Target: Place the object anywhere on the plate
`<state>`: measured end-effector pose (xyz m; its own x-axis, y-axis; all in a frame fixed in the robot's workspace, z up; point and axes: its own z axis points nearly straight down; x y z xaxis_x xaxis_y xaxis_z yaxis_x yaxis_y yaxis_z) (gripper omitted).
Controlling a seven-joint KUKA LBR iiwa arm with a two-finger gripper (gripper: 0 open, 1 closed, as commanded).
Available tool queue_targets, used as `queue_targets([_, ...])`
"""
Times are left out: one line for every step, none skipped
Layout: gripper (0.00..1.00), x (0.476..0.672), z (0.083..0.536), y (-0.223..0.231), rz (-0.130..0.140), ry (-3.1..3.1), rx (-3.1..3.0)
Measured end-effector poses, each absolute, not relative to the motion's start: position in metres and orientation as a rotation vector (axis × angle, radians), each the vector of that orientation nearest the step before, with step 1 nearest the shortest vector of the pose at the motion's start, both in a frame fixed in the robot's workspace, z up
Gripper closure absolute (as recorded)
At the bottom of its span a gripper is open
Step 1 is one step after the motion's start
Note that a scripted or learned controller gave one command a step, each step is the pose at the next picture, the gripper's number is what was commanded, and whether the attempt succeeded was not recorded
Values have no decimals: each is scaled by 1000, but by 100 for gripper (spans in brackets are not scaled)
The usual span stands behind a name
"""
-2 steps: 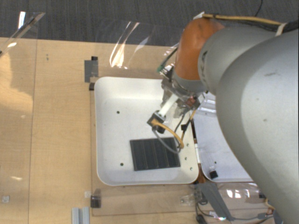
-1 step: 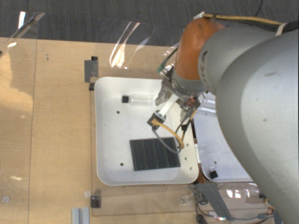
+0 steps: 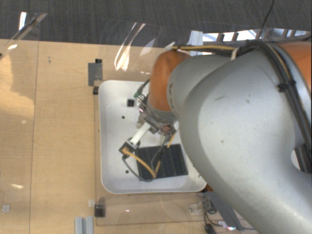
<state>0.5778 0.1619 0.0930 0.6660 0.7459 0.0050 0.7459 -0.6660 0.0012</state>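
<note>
Block (image 3: 130,102), small and black, lies in the upper left of the bin (image 3: 109,150), near the gripper (image 3: 161,130), whose opening cannot be told; it looks light and stiff, best pinched across its flat sides.

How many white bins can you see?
1. The white bin sits left of the middle, on the wooden bench. The big grey arm covers the right side, so another bin may be hidden under it.
</note>
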Motion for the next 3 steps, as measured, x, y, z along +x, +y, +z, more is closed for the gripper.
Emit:
queue_targets([0, 619, 89, 161, -14, -315, -3124])
queue_targets([100, 620, 99, 162, -10, -318, -3119])
queue_targets([100, 659, 208, 237, -6, -669, -3068])
